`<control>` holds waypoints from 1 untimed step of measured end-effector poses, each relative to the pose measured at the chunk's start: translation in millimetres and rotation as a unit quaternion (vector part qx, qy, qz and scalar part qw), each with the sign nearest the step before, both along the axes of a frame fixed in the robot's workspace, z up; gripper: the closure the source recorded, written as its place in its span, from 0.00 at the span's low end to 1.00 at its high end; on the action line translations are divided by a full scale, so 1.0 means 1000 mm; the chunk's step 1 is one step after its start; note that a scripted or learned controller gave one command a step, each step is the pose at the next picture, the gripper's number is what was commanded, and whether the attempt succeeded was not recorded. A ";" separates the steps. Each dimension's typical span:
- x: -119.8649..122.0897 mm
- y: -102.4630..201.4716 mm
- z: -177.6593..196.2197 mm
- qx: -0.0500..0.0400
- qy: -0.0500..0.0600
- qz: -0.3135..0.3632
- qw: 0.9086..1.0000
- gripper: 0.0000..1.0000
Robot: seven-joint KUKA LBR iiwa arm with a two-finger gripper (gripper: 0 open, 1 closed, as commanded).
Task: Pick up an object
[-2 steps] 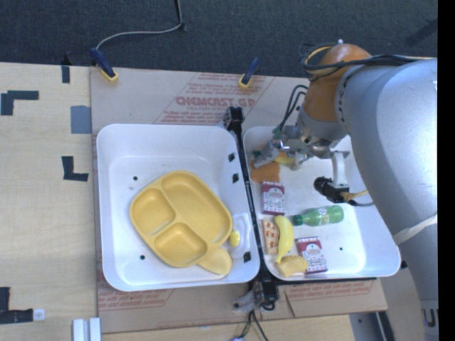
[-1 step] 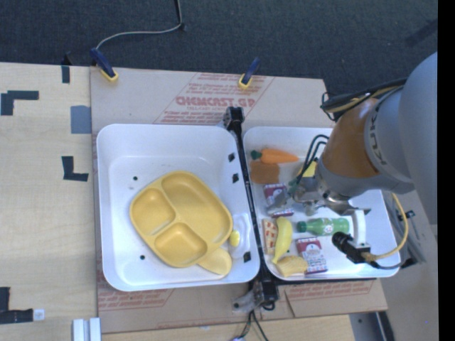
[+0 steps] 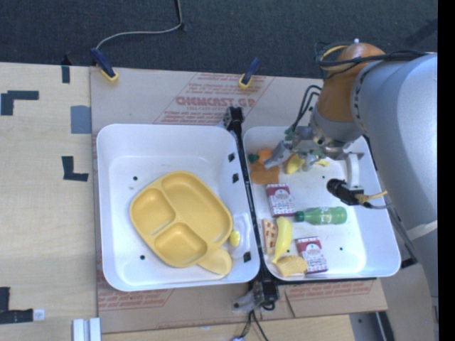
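Observation:
My gripper [image 3: 293, 155] is low over the far part of the right bin [image 3: 377, 261], below the orange wrist band. A small yellow piece [image 3: 293, 165] lies right beneath it, and an orange piece [image 3: 264, 169] lies just to its left. Nearer the front are a red-and-white carton [image 3: 281, 199], a green bottle [image 3: 323, 216] on its side, a banana [image 3: 283, 234], a second carton [image 3: 311, 253] and a pale yellow wedge [image 3: 290, 265].
The left bin [image 3: 114, 148] holds a yellow divided plate [image 3: 181, 217], a small yellow ball [image 3: 234, 239] and a yellow piece [image 3: 217, 261]. A black divider [image 3: 245, 190] runs between the bins. The grey arm covers the right bin's right edge.

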State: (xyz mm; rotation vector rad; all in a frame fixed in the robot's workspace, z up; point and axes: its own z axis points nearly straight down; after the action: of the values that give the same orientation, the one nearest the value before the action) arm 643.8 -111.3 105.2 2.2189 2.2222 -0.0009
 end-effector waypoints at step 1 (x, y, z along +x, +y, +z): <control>0.019 0.003 -0.020 0.000 0.016 -0.002 1.000 0.00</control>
State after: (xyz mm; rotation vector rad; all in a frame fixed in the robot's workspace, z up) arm 662.7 -107.8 84.9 2.2405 2.2328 -0.0368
